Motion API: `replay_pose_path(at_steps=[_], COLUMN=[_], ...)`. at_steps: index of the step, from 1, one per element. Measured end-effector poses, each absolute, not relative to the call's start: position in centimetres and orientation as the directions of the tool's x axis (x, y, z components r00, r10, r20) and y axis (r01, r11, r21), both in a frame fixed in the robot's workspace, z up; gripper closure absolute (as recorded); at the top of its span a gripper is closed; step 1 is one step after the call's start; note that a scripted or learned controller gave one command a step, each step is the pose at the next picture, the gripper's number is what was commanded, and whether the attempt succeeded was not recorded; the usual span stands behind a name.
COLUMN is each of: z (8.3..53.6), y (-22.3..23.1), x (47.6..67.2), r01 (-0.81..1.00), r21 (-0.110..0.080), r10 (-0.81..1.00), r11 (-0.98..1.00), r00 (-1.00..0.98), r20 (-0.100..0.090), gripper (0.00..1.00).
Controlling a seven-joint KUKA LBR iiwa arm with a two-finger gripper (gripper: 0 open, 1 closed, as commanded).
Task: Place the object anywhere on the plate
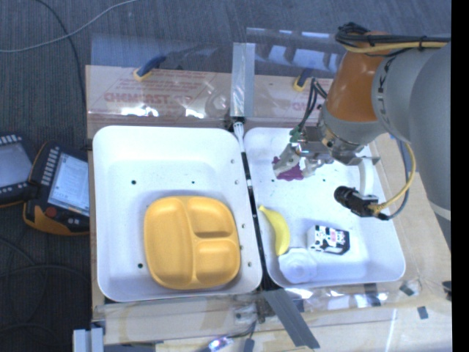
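A yellow plate (192, 240) with three compartments lies in the left bin (117, 152), toward its front. My gripper (297, 157) is low over the back left part of the right bin (392, 259). A small purple object (289, 170) sits directly at the gripper's tip, partly covered by it. I cannot make out whether it is gripped or merely lies on the bin floor beneath. A yellow banana (277, 229) lies near the right bin's left wall.
A white round cup (297, 265) rests at the right bin's front, beside a black and white packet (329, 239). A black cable connector (353, 199) hangs off the arm over the bin. The divider (248, 189) separates the two bins.
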State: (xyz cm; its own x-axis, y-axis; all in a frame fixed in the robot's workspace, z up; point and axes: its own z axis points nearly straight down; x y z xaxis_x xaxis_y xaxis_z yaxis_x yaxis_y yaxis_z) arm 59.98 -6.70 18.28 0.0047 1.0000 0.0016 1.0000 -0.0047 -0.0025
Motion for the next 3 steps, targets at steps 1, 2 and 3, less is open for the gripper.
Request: replay_pose_path(at_steps=[1, 2, 3], z=[18.2, 20.2, 20.2], y=[0.1, 9.2, 9.1], x=[52.3, 51.3, 51.3], r01=[1.000, 0.998, 0.998], r21=[-0.004, -0.003, -0.003], r10=[1.000, 0.998, 0.998], r11=[-0.030, 0.057, 0.056], r00=[0.030, -0.057, -0.056], r20=[-0.001, 0.000, 0.000], gripper=[1.00, 1.00, 0.00])
